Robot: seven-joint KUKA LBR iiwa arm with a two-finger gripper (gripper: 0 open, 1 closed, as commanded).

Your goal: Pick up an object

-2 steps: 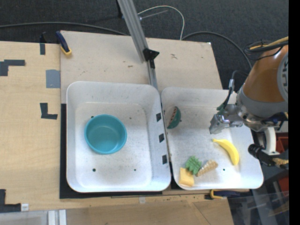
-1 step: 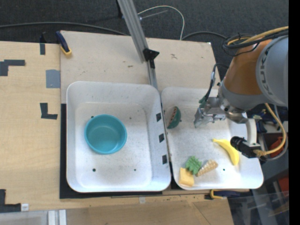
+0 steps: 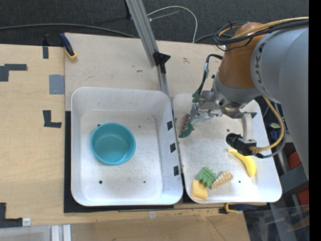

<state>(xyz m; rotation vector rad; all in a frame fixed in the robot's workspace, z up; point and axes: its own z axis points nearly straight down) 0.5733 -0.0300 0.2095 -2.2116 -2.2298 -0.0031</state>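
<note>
My gripper (image 3: 190, 120) hangs over the left edge of the right bin (image 3: 261, 192), close to the divider between the two bins. A small dark green object with a red-brown part (image 3: 186, 128) sits between its fingertips, and the fingers are shut on it. On the right bin's floor lie a yellow banana (image 3: 244, 160), a green leafy piece (image 3: 205, 175), a tan cone-shaped piece (image 3: 222, 179) and a yellow block (image 3: 199, 190).
The left bin (image 3: 80, 104) holds a teal bowl (image 3: 113, 143). A grey metal pole (image 3: 145, 26) slants down to the bins' back edge. Cables run behind the arm at the top right, and a black fitting (image 3: 239, 141) rides next to the banana.
</note>
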